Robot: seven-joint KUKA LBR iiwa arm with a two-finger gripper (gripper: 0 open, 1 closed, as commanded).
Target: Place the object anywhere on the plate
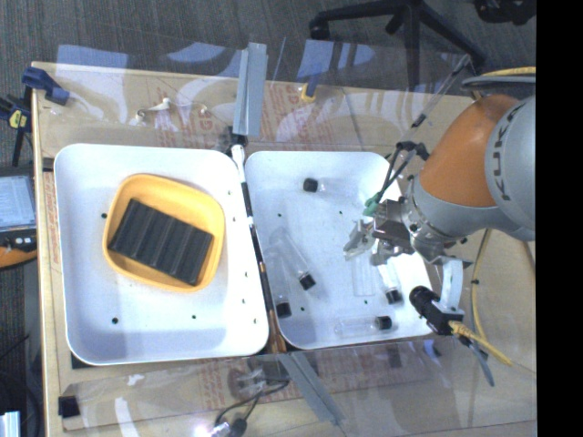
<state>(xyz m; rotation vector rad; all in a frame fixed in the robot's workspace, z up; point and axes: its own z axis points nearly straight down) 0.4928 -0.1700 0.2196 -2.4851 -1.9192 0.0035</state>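
Early stage, I judge: the yellow plate (164,240) in the left bin carries a black ridged block, while the end effector (375,239), its state unclear, hovers over the right bin's (319,167) clear objects

- Two bins sit side by side on the table (137,98), their inner walls touching.
- The left bin (82,326) holds a plate (123,198) with a ridged block (162,241) lying on it.
- The right bin (273,176) has small pieces scattered in it.
- The arm (478,167) reaches over the right bin's right side, the claw (364,239) above the bin floor.
- An office chair (428,3) stands behind the table.
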